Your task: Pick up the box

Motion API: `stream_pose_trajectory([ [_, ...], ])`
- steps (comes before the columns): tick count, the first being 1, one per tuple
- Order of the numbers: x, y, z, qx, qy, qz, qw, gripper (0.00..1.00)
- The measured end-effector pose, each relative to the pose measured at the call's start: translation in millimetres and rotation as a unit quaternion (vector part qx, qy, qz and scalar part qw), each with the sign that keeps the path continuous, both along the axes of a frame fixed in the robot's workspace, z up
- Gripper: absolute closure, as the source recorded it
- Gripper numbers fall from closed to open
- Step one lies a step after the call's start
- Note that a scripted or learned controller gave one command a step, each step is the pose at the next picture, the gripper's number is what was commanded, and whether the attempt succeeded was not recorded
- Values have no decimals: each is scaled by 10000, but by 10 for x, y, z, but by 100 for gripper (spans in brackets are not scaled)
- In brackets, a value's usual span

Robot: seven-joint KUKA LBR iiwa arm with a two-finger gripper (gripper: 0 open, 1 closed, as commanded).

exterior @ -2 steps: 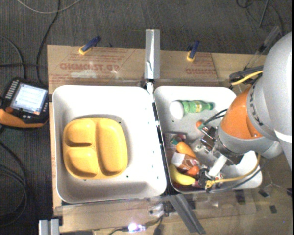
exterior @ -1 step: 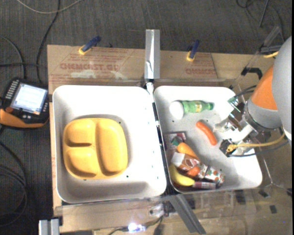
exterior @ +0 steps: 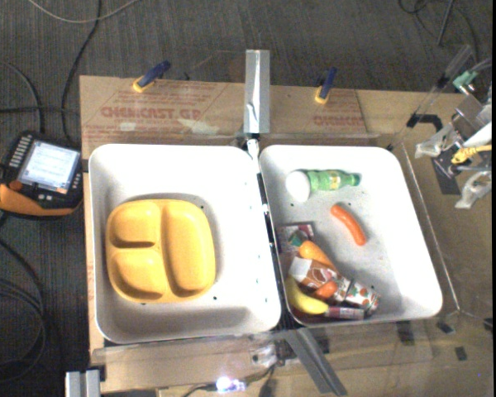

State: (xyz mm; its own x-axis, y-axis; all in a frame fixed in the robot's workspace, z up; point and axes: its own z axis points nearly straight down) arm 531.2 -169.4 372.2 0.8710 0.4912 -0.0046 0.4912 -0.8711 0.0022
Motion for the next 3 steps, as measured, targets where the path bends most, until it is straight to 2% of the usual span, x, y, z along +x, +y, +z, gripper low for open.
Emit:
stream_pose_trajectory([
  [1, -52, 325, -1704, 31, 18, 31, 10000, 0],
  [2, -48, -215, -59, 1, -2, -551, 9985, 0],
  [3, -481, -315, -1596, 32, 15, -575, 9983, 0],
])
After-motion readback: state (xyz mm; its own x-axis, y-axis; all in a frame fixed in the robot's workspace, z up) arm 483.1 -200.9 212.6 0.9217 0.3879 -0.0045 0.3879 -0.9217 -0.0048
